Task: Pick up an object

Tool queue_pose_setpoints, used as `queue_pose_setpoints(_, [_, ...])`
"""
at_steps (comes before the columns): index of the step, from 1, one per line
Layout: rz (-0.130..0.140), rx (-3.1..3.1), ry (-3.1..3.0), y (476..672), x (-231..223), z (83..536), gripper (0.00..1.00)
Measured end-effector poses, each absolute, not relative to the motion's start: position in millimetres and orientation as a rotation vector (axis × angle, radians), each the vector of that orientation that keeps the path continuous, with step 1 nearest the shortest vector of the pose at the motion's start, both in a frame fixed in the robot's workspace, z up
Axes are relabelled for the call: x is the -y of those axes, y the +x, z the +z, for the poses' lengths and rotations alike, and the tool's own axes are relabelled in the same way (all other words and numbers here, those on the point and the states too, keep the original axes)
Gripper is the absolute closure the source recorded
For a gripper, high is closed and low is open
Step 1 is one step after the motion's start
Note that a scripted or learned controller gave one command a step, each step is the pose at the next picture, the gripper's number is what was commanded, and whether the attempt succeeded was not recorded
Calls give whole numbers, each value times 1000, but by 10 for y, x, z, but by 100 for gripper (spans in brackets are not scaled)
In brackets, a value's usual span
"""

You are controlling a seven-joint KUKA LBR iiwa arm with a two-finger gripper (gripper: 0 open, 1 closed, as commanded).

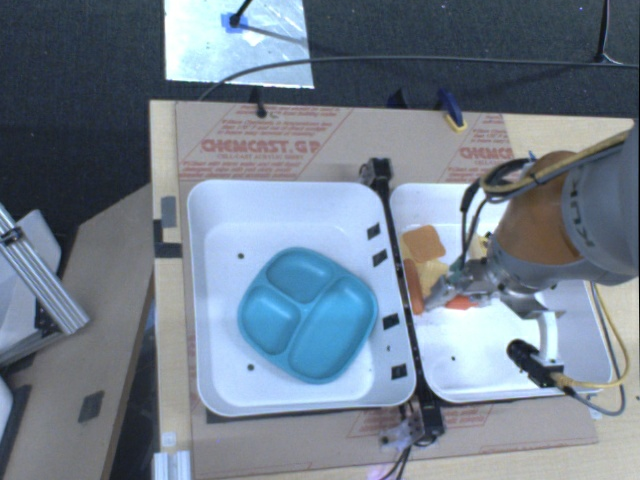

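Observation:
My gripper (pixel 443 293) is down in the right bin (pixel 500 378), near its left wall, with the grey arm and its orange band (pixel 535 223) reaching in from the right. Around the gripper's tip lie several small objects. A tan-orange flat piece (pixel 423 240) is just behind it, and a yellowish piece (pixel 431 272) and a thin orange strip (pixel 413 286) sit to its left. A small red object (pixel 459 304) shows right under the tip. Whether anything is held cannot be told.
The left bin (pixel 225 268) holds a blue divided plate (pixel 307 313). A black divider with clips (pixel 392 268) runs between the bins. Cables (pixel 545 368) trail over the right bin's near right corner. A foil sheet (pixel 235 28) lies beyond the bench.

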State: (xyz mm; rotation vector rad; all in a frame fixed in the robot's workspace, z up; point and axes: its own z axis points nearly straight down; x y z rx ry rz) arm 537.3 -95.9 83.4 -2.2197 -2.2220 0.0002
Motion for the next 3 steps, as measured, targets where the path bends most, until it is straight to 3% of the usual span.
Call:
queue_pose_setpoints(1, [-4,2225,-2221,5386,960,959,100])
queue_pose_setpoints(3, [-6,2230,-2222,5319,1038,2186,100])
